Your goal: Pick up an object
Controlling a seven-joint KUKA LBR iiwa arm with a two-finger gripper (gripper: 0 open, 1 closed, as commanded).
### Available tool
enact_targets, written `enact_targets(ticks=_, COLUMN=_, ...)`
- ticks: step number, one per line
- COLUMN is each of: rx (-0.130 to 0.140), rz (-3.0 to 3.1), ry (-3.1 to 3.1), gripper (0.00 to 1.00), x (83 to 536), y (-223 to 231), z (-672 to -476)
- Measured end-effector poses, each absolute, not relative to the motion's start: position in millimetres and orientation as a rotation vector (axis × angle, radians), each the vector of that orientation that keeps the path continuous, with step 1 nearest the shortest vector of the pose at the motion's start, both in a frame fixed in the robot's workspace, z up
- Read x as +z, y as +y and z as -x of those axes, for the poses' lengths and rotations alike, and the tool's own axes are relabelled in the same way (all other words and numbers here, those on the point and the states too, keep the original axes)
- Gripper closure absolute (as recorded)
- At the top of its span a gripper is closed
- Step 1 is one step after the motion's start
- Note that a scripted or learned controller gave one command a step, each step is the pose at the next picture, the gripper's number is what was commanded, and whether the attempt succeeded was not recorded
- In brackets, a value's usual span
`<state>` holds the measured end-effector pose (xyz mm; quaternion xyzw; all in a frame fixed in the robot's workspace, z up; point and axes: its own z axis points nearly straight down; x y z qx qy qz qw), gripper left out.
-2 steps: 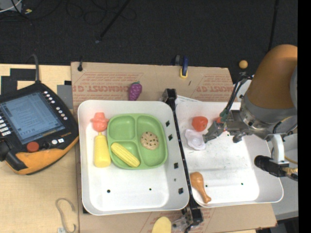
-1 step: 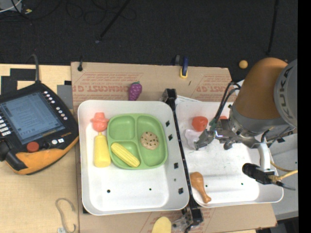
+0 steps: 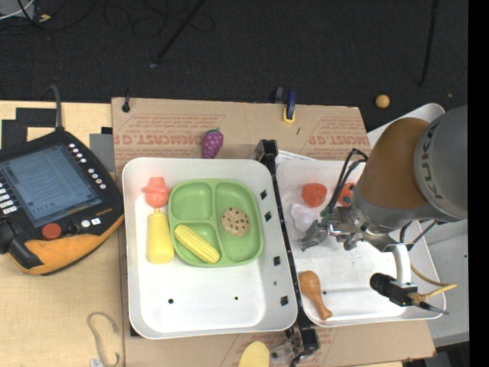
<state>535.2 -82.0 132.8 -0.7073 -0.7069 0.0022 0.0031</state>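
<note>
Gripper in right bin, finger state unclear. Red tomato at its 12 o'clock: probably light, smooth, slippery; grasp across middle.

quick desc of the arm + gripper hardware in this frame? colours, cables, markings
Arm: rounded grey casing with a broad orange-brown band above the wrist and part of the dark KUKA lettering on the grey. Black cables loop beside it. Gripper: small grey metal assembly.

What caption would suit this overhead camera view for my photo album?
Grey-and-orange arm reaching into the right bin near a red toy; green plate in the left bin.
</note>
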Motion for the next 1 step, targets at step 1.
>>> enact_targets(ticks=1, rx=0.003, rz=2.223, ry=-2.220, gripper=0.00, x=86.3, y=-81.5, z=-535.2)
